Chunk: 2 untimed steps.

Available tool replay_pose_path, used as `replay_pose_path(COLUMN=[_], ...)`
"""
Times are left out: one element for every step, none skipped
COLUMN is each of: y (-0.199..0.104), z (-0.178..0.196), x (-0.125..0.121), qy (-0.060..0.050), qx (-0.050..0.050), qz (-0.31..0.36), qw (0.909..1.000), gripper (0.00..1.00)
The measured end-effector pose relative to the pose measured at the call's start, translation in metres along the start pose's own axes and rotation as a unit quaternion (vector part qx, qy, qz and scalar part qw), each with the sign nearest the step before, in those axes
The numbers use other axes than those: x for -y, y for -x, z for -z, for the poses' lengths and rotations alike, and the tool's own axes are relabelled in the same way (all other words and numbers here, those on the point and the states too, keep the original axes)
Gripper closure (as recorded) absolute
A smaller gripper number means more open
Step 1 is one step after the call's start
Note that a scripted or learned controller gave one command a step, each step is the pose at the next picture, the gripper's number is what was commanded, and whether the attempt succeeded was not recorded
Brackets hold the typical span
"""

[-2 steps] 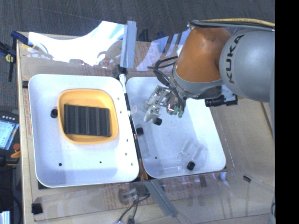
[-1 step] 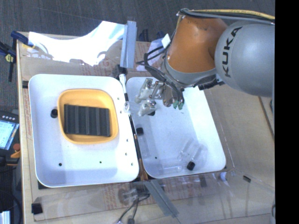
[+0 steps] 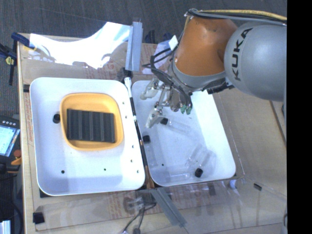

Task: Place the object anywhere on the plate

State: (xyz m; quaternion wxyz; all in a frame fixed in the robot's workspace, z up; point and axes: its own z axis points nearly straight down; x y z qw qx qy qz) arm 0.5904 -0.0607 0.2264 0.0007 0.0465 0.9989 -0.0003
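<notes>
Small black object (image 3: 198, 172) lying in right bin (image 3: 222, 130), below and slightly right of the hand (image 3: 161, 112), well apart from it. Hand hanging over that bin; grip state: cannot tell. Yellow plate (image 3: 90, 103) sitting in left bin (image 3: 46, 155), left of the hand.

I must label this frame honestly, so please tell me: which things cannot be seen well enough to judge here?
- The tool in the camera view: the arm's wrist covers its top, and its tips blur against the right bin.
- Clear object in the right bin: transparent, so its outline is uncertain.
- Small dark item beside the yellow plate: too small to identify.
- The arm: cut off by the frame's upper edge.
</notes>
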Motion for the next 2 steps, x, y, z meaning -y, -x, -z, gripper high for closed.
replay_pose_path(y=[0.0,-0.018], z=[0.0,0.021], x=[0.0,-0.038], qy=[0.0,0.0], qx=[0.0,0.0], qz=[0.0,-0.016], qw=[1.0,0.9999], gripper=[0.0,0.0])
